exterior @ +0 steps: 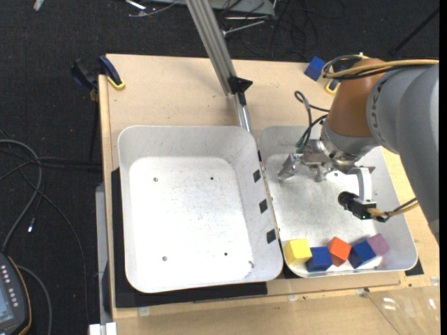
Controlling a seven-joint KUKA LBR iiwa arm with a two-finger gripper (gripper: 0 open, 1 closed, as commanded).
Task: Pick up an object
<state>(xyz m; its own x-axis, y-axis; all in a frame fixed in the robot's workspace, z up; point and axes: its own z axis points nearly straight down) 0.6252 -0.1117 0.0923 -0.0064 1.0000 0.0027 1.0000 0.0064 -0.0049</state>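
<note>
gripper (304, 167): hangs over far part of right bin (279, 142), fingers spread, holding nothing | cubes: yellow (297, 250), blue (320, 258), orange (340, 248), dark blue (362, 252), pink (378, 243) along near edge

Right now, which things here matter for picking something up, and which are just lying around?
For the job:
yellow block
orange block
two blue blocks
pale purple block
right bin
gripper

Lying about:
left bin
clamps
metal pole
floor cables
</note>
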